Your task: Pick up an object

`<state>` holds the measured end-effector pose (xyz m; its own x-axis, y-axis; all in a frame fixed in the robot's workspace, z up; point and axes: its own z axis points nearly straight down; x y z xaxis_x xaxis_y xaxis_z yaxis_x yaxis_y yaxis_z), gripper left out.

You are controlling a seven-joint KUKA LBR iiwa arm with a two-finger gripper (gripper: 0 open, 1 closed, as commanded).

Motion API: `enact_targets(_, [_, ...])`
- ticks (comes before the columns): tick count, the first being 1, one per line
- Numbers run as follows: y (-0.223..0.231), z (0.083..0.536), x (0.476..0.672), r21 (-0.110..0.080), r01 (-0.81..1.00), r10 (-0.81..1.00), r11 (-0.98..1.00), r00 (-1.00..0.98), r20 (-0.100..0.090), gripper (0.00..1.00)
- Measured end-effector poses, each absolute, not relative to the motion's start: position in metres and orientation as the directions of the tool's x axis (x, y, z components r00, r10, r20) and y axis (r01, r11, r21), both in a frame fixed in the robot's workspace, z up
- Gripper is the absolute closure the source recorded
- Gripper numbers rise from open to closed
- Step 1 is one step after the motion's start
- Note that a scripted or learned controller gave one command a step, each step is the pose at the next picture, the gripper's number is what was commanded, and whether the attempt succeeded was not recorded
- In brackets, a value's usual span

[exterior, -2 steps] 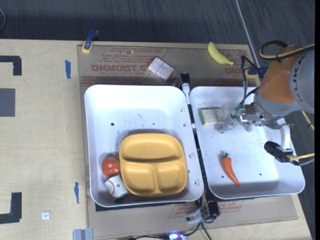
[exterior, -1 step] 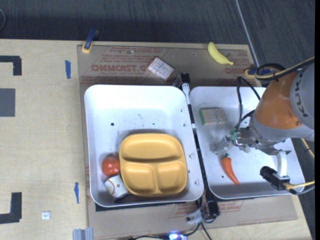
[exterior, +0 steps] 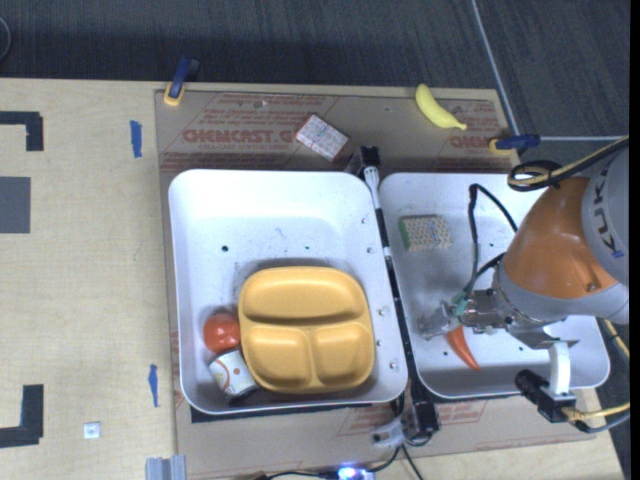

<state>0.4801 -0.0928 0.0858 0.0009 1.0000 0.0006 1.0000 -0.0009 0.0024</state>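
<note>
The carrot (exterior: 462, 347) lies low in the right bin (exterior: 590, 368), its top touching our gripper (exterior: 447, 318). We judge it light, stiff and slick, best pinched across its thick end. We cannot tell the claw's state. A green sponge (exterior: 424, 231) sits well apart.

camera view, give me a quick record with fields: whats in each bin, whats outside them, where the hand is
left bin: yellow divided tray, red ball, small white and orange toy
right bin: green speckled sponge, orange carrot
outside bins: banana and small patterned packet on the cardboard
hand: low in the right bin, just above the carrot
grasp: cannot tell
</note>
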Motion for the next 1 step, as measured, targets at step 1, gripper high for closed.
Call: enact_targets(1, [-0.0927, 0.0958, 0.4816, 0.007, 1.0, 1.0, -0.002, 0.002, 0.0, 1.0])
